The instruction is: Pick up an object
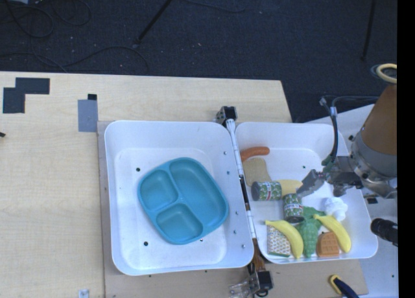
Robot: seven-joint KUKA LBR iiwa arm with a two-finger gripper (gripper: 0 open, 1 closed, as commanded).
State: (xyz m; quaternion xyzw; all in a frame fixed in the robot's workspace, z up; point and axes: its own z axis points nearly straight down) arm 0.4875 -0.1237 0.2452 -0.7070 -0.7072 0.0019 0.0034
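Surface [52,180]: light wood, carries two shallow white bins side by side.

Left bin [123,144]: holds one teal divided plate [182,199], three compartments, lying flat and rotated off the bin's axes.

Right bin [292,136]: holds all the small items, clustered in its near half.

Arm [382,128]: comes in from the right, orange band at the top, grey wrist below, sitting over the right bin's right edge.

Hand [316,182]: out to the left of the wrist, over the right bin, just right of the cans. Nothing visible between its fingers. Open or pressed together: cannot tell from this angle.

Items in the right bin, big to small:
- left banana [289,236], near edge, just right of a patterned triangular wedge [279,243]
- right banana [338,230], beside a waffle-like brown square [328,245]
- green leafy toy [310,225] between the two bananas
- tan bread-slice shape [259,171] near the divider
- lying green can [266,190], touching or just beside the bread shape
- upright-ish green can [292,208], just below the hand
- orange sausage [254,153], far end of the cluster, apart from the rest
- small white crumpled piece [336,207] under the wrist
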